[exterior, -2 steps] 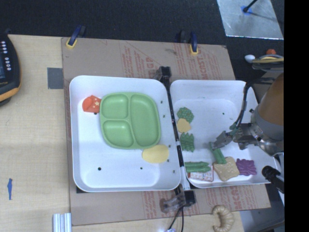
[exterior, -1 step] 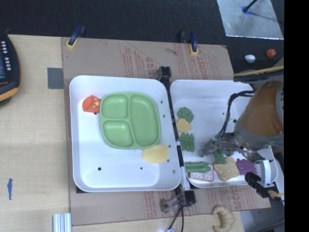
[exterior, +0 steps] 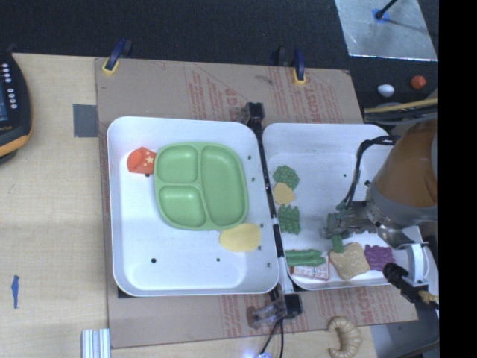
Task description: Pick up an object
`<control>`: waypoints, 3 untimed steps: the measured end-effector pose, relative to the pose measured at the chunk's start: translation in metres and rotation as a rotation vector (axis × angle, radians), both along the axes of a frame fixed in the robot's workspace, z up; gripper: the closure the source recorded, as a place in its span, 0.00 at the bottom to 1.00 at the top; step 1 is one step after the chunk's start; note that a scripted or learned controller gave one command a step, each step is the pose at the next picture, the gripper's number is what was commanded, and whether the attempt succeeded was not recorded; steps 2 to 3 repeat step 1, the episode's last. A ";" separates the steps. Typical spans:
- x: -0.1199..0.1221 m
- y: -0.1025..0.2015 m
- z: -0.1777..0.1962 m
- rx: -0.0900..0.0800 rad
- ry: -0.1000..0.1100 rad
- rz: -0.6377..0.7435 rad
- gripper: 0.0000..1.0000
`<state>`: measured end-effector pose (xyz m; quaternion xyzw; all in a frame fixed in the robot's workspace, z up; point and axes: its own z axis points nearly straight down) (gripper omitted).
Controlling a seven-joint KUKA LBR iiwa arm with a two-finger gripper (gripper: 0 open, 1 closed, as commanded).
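My gripper [exterior: 340, 228] hangs low over the right bin [exterior: 320, 136], near its front middle, with the grey arm and its orange band [exterior: 408, 171] coming in from the right. A small green piece [exterior: 337, 243] shows just under the gripper, and whether it is held is unclear. Close by lie a tan toast slice [exterior: 349, 261], a purple grape bunch [exterior: 378, 256], a green bean pod [exterior: 305, 257] and a red and white packet [exterior: 311, 272]. Along the bin's left side sit two leafy green pieces [exterior: 285, 176] [exterior: 288, 219] and a small yellow piece [exterior: 283, 194].
The left bin [exterior: 134, 259] holds a green divided plate [exterior: 201, 186], a red toy with a star [exterior: 141, 160] and a yellow piece [exterior: 240, 237]. A tan curled object [exterior: 345, 335] lies on the cardboard in front of the bins. A black and orange pendant [exterior: 10, 110] rests at the far left.
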<state>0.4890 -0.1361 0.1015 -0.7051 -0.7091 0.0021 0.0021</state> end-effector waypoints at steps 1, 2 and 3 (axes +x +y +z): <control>0.099 0.080 0.097 0.001 -0.020 0.009 1.00; 0.099 0.080 0.097 0.001 -0.020 0.009 1.00; 0.099 0.080 0.097 0.001 -0.020 0.009 1.00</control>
